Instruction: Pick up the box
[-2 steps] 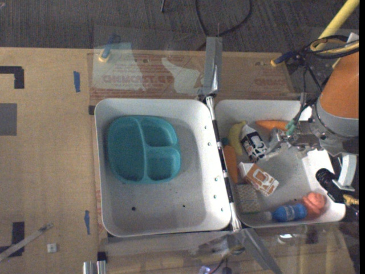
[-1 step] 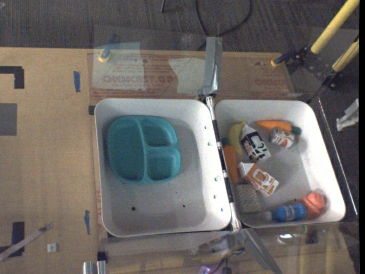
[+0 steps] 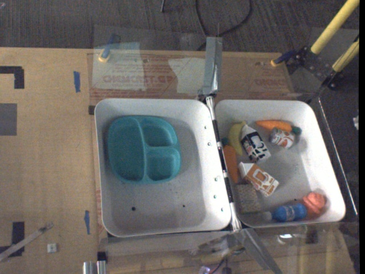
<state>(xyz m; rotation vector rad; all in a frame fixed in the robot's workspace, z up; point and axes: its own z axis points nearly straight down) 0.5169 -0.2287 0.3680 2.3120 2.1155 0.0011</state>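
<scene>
Box flat in right bin, beside carrot, below carton; free to lift. Jaws' state impossible to tell.

box hemmed by carton, carrot and sponge, open floor of right bin beside it

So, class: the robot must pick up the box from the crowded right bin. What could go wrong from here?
1. The orange-and-white box lies tilted with a carrot and a grey pad close beside it, so the hand may catch a neighbour.
2. The black-and-white carton nearby looks similar; the wrong item could be picked.
3. The box sits near the divider between the bins, which may crowd the approach.
</scene>
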